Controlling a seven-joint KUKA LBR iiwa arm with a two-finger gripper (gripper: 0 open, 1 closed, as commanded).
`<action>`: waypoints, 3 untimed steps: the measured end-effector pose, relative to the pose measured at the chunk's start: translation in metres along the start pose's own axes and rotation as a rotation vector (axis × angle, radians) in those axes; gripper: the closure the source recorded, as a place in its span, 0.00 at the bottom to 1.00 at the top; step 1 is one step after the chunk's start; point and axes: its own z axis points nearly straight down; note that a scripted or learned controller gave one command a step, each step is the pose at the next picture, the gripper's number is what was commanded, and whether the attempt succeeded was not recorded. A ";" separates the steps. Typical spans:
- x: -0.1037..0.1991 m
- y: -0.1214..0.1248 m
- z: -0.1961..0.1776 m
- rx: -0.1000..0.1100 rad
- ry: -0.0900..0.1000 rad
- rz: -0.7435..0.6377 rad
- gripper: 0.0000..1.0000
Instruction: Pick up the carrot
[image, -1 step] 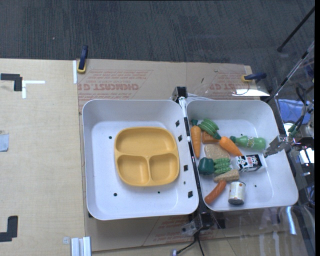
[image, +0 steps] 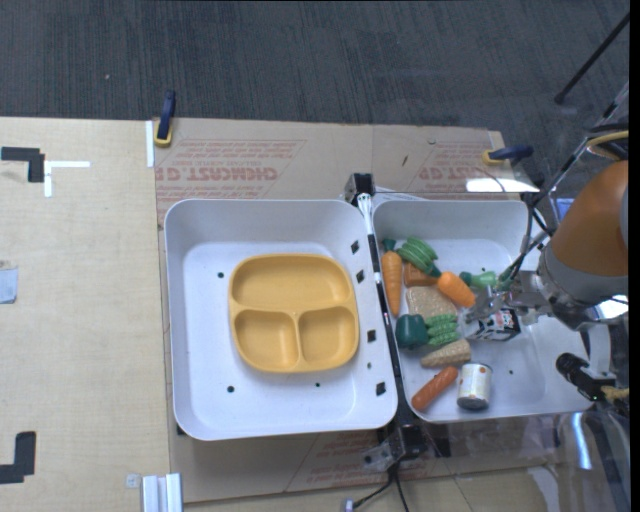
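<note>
1. We see the gripper (image: 492, 318) low inside the right bin (image: 530, 385), near the middle of it, with the grey arm (image: 590, 240) reaching in from three o'clock.
2. We cannot tell how the pincer stands; it is small and dark against the clutter.
3. Three carrots lie in this bin. One (image: 455, 289) sits just at ten o'clock of the gripper, tilted, close beside the leafy greens (image: 418, 254). A second (image: 392, 283) lies lengthwise along the bin's nine o'clock wall. A third (image: 433, 388) lies toward seven o'clock, beside a small can (image: 474, 386).
4. Between them sit slices of bread (image: 432, 302), a loaf piece (image: 446, 352) and a green vegetable (image: 425, 328).
5. We judge the step in hand to be the approach: no carrot shows between the gripper's tips.
6. The nearest carrot looks the likely target. The next move calls for shifting toward ten o'clock, lining up across the carrot's narrow width, and coming down without catching the greens or bread.
7. The left bin (image: 200, 380) holds a yellow divided plate (image: 294, 310), well apart from the work.
</note>
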 end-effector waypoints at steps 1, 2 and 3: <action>0.040 0.064 0.006 -0.010 -0.004 -0.007 0.00; 0.014 0.119 0.007 0.061 0.041 0.217 0.00; 0.003 0.133 0.003 0.099 0.065 0.238 0.00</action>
